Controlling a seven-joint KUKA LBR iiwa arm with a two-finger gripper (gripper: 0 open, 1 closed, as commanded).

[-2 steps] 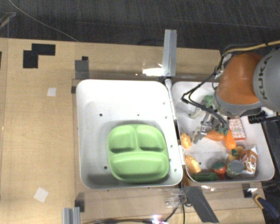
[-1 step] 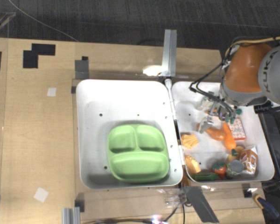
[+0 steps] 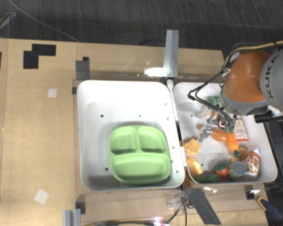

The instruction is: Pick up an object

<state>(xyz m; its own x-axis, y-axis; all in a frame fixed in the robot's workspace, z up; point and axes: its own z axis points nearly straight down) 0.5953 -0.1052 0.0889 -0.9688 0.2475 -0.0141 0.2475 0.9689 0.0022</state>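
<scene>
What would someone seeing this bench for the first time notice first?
Probably the bright green divided tray, lying alone in the left bin. Next, the grey arm with its orange band reaching in from the right, its gripper low over the right bin, beside a cluster of small colourful items.

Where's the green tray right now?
The green tray lies in the left bin, toward its near edge, across the divider from the claw.
</scene>
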